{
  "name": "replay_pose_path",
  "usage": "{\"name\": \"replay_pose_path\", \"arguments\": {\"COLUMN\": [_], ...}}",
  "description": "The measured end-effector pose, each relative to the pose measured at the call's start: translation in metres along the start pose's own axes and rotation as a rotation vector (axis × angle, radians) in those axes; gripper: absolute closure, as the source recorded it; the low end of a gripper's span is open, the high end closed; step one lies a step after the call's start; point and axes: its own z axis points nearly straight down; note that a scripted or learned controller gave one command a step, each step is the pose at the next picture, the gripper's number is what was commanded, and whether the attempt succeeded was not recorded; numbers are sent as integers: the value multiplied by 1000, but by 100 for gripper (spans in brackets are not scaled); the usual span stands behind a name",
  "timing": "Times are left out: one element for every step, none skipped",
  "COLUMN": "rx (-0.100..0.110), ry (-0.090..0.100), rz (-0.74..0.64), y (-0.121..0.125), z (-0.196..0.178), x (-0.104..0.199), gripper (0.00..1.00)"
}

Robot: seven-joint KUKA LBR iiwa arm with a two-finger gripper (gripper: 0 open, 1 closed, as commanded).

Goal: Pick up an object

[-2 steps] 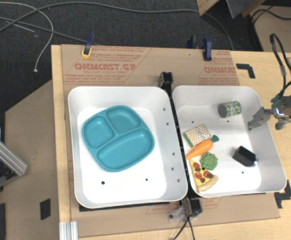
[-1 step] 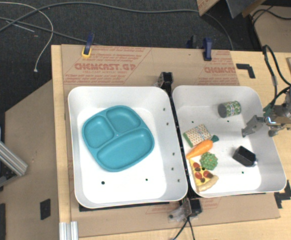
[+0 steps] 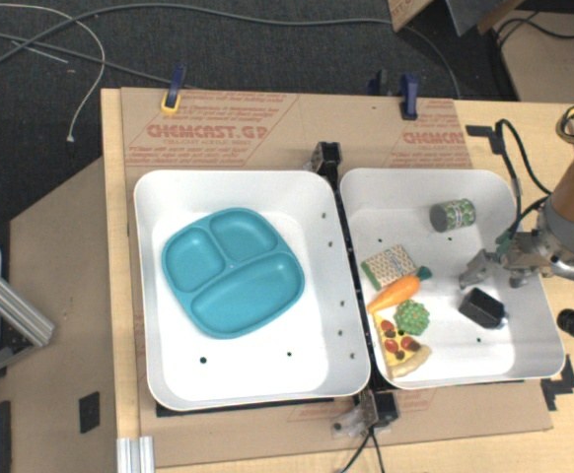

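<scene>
Left bin holds teal plate.

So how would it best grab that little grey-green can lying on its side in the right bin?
Probably from straight above, fingers closing across the round body of the small grey-green can at mid-length. It lies on its side, apart from the other items in the right white bin, so both curved flanks look free. Gripped end to end, it may be too long for the gripper.
</scene>
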Motion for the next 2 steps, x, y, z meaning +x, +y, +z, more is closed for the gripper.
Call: {"name": "replay_pose_path", "arguments": {"rx": [-1, -5], "ry": [2, -1], "rz": [-1, -1], "y": [0, 1], "z": [42, 30], "x": [1, 1], "gripper": [0, 100]}}
